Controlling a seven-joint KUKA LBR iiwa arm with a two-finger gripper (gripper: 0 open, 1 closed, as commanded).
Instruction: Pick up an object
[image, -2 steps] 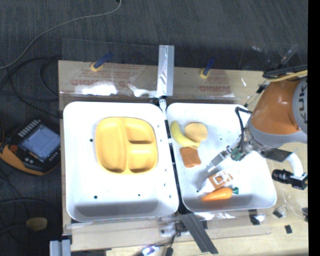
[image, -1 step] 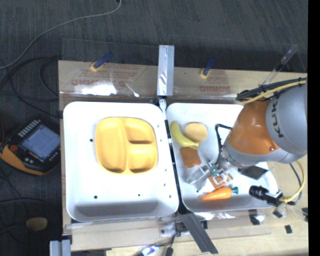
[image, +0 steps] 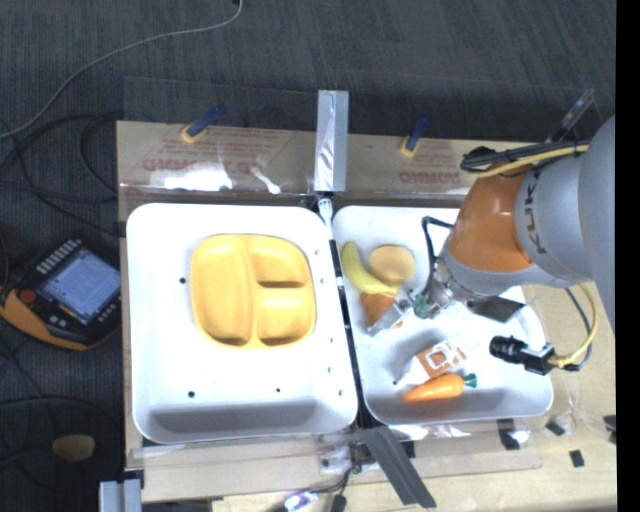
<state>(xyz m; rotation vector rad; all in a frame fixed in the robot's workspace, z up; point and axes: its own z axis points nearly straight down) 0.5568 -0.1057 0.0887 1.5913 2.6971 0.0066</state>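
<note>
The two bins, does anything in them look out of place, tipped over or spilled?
Nothing stands out. The yellow divided tray lies flat in the left bin. In the right bin the banana, the carrot and the other small items lie loose but inside the walls, with the claw down among them.

I'm seeing even overhead light glaring off the far plastic sheet (image: 230, 165); the small objects are perhaps blurring slightly.

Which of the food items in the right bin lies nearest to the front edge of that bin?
The carrot, orange with a green tip, lying sideways near the front wall of the right bin. The banana and the round yellow piece lie farther back.
</note>
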